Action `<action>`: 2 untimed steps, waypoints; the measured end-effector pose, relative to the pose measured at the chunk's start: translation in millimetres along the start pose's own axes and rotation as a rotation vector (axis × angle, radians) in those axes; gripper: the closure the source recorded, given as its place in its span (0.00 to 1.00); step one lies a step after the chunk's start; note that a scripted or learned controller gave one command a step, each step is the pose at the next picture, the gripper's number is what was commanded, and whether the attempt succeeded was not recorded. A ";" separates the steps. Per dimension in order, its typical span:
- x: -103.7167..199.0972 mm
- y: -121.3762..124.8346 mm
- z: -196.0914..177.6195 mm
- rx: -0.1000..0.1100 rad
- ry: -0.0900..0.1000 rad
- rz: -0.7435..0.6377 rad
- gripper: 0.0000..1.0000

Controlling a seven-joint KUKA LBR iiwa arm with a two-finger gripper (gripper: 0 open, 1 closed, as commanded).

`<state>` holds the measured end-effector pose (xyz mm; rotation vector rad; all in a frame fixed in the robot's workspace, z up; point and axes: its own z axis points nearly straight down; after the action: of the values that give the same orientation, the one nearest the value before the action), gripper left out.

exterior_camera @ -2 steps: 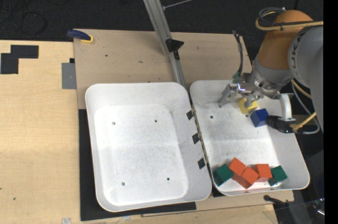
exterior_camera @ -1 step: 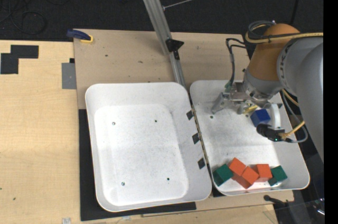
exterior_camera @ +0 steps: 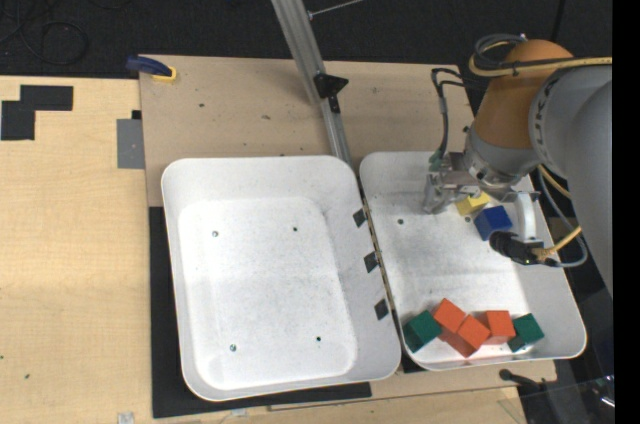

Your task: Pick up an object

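My gripper (exterior_camera: 443,194) hangs low over the far part of the right bin (exterior_camera: 440,252), under the orange wrist band. A small yellow block (exterior_camera: 472,203) lies just to its right, and a blue block (exterior_camera: 492,220) sits beside that one, partly under the arm's cables. Whether the yellow block touches the gripper is unclear. Along the bin's near edge lies a cluster: a green block (exterior_camera: 422,328), three orange-red blocks (exterior_camera: 465,336) and a second green block (exterior_camera: 525,330).
The left bin (exterior_camera: 190,212) stands beside the right one, with black clips on the shared rim (exterior_camera: 368,260). An aluminium rail (exterior_camera: 300,37) slants from the back toward the bins. The grey arm body (exterior_camera: 585,152) fills the right side.
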<state>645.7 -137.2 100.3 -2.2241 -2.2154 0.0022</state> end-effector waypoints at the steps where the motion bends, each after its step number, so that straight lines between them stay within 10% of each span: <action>1: -4.3 2.3 -63.6 -0.007 -0.001 0.002 1.00; 2: -2.0 2.3 -106.8 -0.005 -0.001 -0.004 1.00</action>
<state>648.3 -139.3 207.1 -2.2228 -2.2230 -0.0023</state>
